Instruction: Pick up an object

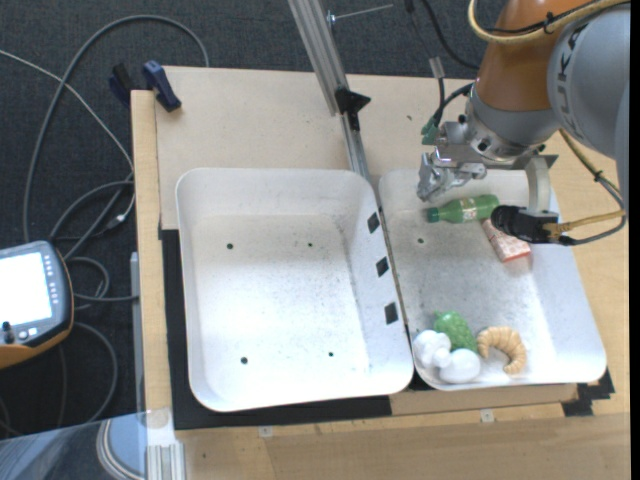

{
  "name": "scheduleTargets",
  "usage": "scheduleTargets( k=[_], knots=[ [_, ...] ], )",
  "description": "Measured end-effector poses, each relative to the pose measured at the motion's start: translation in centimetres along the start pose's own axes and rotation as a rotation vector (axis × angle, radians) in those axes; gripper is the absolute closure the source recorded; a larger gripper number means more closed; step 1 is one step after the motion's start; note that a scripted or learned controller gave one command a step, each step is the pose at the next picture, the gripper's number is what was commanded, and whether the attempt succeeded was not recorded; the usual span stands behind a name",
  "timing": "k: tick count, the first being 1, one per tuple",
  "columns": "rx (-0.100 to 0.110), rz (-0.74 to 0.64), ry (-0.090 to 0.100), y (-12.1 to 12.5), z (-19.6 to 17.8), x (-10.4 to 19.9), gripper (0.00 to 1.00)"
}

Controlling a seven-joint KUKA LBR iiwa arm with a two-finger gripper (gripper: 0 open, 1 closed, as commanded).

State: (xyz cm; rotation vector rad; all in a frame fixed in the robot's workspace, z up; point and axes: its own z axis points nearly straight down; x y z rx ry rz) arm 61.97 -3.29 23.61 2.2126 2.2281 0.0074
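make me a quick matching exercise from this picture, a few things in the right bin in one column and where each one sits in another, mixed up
Things:
1. green bottle
2. croissant
3. white lump
4. red and white box

Places:
A. near corner of the right bin, at the divider side
B. far end, lying on its side just below the gripper
C. far end, right of the bottle, slanting toward the near side
D. near edge, right of the green and white things

Pairs: 1-B, 2-D, 3-A, 4-C

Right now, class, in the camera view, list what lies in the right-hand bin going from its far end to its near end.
Gripper → green bottle → red-and-white packet → green toy → croissant → white object.
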Motion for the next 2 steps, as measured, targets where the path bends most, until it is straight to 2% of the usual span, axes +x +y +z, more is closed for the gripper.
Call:
scheduleTargets(
  k=[1, 2],
  knots=[
    [0.001, -0.001, 0.000, 1.3, 0.9, 5.8, 1.00],
    [0.001, 0.000, 0.000, 1.0, 0.1, 10.8, 1.00]
  ],
)
